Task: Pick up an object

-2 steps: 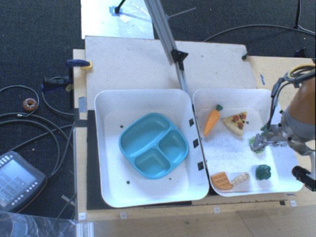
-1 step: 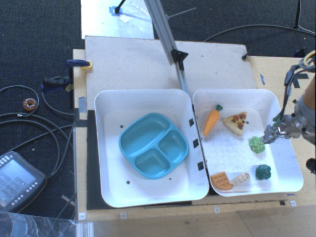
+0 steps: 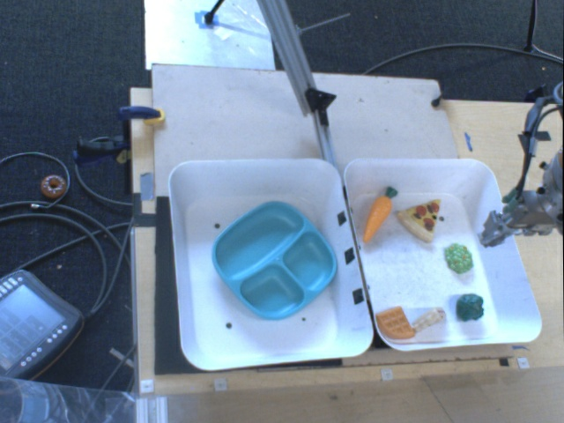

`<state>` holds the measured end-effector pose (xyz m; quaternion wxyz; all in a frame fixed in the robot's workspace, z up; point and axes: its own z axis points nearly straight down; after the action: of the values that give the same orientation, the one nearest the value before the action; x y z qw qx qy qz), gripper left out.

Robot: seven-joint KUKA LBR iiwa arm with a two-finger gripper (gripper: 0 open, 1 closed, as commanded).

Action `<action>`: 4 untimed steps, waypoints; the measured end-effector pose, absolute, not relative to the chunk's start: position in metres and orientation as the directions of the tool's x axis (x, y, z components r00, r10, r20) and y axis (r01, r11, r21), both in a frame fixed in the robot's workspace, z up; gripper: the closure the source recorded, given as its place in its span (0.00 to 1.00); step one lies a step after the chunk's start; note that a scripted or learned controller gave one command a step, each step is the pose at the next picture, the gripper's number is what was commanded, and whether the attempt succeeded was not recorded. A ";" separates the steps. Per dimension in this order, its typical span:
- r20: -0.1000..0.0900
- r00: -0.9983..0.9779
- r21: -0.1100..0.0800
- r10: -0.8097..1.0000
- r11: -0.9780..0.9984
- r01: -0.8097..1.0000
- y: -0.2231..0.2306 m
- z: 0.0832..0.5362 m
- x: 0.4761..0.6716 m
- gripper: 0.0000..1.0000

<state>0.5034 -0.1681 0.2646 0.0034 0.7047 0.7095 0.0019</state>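
The right bin (image 3: 441,170) holds several toy foods: a carrot (image 3: 377,216), a pizza slice (image 3: 421,218), a light green round piece (image 3: 457,257), a dark green broccoli-like piece (image 3: 470,307), an orange waffle piece (image 3: 395,323) and a beige stick (image 3: 429,319). My gripper (image 3: 495,230) hangs over the bin's right rim, to the right of the pizza slice and up and right of the light green piece. It touches none of them, and I see nothing in it.
A blue divided plate (image 3: 275,259) lies in the left bin (image 3: 189,236). A slanted metal pole (image 3: 295,60) crosses the back of the bench down to where the bins meet. Cables and a pendant (image 3: 31,324) lie on the floor to the left.
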 end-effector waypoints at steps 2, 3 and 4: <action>0.000 -0.010 0.004 1.000 0.010 1.000 -0.121 0.300 0.522 1.00; 0.001 -0.010 0.001 1.000 0.010 1.000 -0.081 0.287 0.540 1.00; 0.001 -0.011 0.004 1.000 0.011 1.000 -0.033 0.289 0.555 1.00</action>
<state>0.5553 -0.0328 0.2892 0.0010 0.7033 0.7109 0.0017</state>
